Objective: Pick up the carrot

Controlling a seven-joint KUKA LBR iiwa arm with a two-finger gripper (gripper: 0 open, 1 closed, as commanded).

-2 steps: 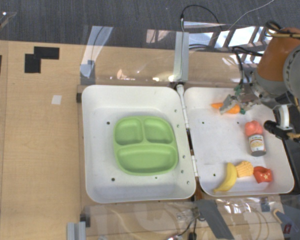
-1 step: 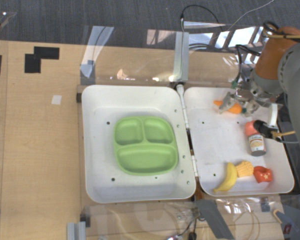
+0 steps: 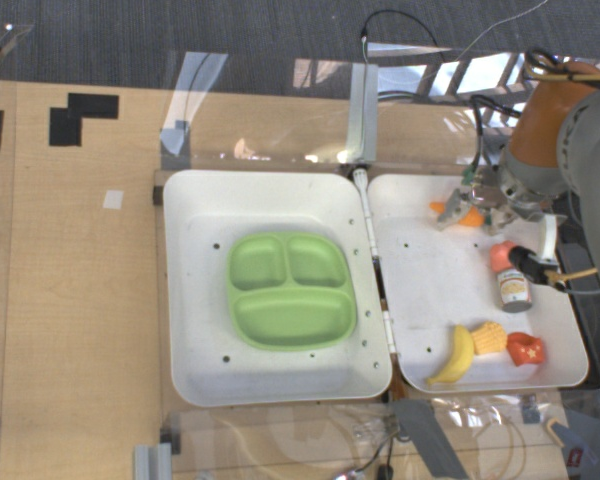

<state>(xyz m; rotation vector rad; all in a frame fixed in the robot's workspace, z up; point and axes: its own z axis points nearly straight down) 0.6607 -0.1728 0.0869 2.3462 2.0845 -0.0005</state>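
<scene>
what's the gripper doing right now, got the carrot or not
gripper: down at the carrot in the right bin; open or closed, and whether it holds it, cannot be told.

The orange carrot (image 3: 464,214) lies near the right bin's far edge, partly hidden by the pincer (image 3: 470,211).

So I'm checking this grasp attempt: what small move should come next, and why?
Probably close on the carrot and lift a little. The end effector sits low right over it at the back of the right bin, orange showing at both sides, so it looks lined up.
</scene>
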